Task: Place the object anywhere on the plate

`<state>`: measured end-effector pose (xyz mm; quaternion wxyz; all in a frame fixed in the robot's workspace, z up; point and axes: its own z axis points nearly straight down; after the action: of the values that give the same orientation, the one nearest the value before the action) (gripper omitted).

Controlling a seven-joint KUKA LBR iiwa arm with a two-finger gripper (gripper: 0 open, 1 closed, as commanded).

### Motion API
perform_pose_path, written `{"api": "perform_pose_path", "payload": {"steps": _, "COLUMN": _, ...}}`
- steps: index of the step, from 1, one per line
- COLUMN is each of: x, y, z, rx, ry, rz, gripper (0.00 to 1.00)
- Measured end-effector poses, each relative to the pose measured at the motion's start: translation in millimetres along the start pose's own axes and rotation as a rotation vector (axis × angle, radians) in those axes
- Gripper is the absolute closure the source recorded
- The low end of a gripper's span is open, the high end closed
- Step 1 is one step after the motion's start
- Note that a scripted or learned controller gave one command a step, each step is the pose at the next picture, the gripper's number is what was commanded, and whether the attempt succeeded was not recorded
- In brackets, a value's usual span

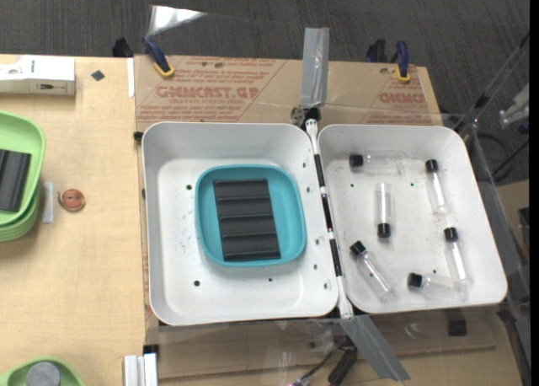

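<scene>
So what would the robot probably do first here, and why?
Probably reach into the right bin and grip one vial, perhaps the upright-lying one near its middle, which lies apart from the others. All six clear, black-capped vials sit in that bin, and the teal plate in the left bin carries only a black ridged insert.

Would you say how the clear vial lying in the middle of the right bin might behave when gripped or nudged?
The vial looks round, lying on its side, so it would probably roll when nudged. Its clear, smooth wall may slip between fingers. It seems small and likely light.
</scene>
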<state>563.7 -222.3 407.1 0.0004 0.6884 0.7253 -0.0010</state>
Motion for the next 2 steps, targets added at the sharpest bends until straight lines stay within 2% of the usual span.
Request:
{"api": "perform_pose_path", "payload": {"steps": 1, "x": -3.6, "y": 66.6, "z": -32.8, "rx": 0.002, "ry": 0.0, "rz": 0.122, "gripper": 0.0}}
{"api": "perform_pose_path", "payload": {"steps": 2, "x": -3.3, "y": 66.7, "z": -32.6, "rx": 0.002, "ry": 0.0, "rz": 0.122, "gripper": 0.0}}
